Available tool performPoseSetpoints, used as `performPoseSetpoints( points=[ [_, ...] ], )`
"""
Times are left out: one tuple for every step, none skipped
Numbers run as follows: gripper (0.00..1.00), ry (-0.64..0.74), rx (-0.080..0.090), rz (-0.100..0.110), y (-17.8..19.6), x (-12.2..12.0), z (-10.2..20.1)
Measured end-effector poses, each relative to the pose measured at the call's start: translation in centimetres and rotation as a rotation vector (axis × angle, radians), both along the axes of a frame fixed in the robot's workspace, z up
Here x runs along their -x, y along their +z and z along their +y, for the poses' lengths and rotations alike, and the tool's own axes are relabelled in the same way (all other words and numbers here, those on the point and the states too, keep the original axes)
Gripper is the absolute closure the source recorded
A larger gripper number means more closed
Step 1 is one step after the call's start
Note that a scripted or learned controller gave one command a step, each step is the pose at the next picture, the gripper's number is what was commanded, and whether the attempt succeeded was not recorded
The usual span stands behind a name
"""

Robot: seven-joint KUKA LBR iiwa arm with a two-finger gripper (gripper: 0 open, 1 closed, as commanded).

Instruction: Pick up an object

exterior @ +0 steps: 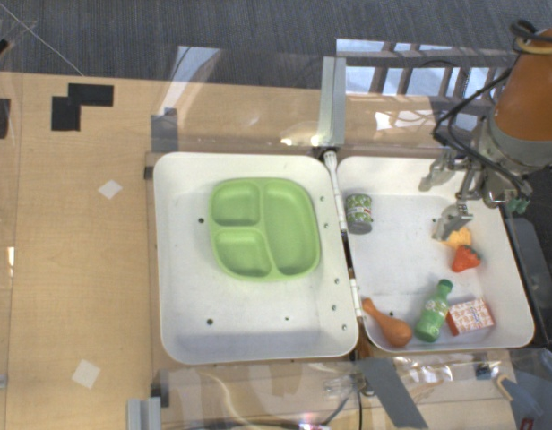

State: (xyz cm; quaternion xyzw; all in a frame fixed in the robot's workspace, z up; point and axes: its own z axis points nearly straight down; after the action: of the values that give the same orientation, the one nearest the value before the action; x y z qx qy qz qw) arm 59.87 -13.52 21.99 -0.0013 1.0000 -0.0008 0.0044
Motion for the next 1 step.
performPoseSetpoints(
  points=[
    [0.00,0.092,-0.004,0.011,-10.28,-1.93,1.34]
  ],
)
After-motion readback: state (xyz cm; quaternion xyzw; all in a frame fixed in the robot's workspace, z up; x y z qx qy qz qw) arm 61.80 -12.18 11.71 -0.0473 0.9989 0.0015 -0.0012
